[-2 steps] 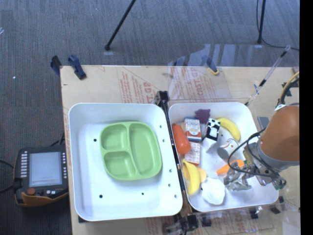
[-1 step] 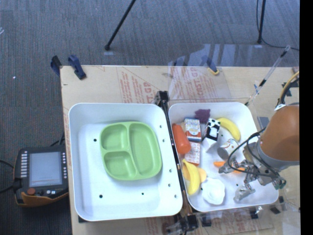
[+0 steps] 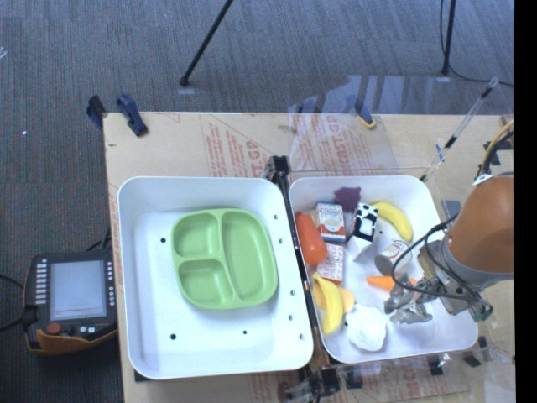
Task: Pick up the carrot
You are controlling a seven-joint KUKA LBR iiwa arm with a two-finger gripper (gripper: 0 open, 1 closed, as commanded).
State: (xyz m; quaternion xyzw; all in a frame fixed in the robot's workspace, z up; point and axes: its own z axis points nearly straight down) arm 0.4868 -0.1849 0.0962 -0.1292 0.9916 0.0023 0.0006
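The carrot lies in the right bin, a small orange piece just left of the hand and touching or nearly touching it. The hand sits low among the clutter, near the bin's near-right corner, and whether it is open, closed or gripping cannot be told from this slanted view. A white ball rests just near of the carrot, a banana to its left and a red cylinder along the bin's left wall, so the approach is crowded, which likely explains the low reach from the right. The left bin holds a green divided plate. The pick does not look finished.
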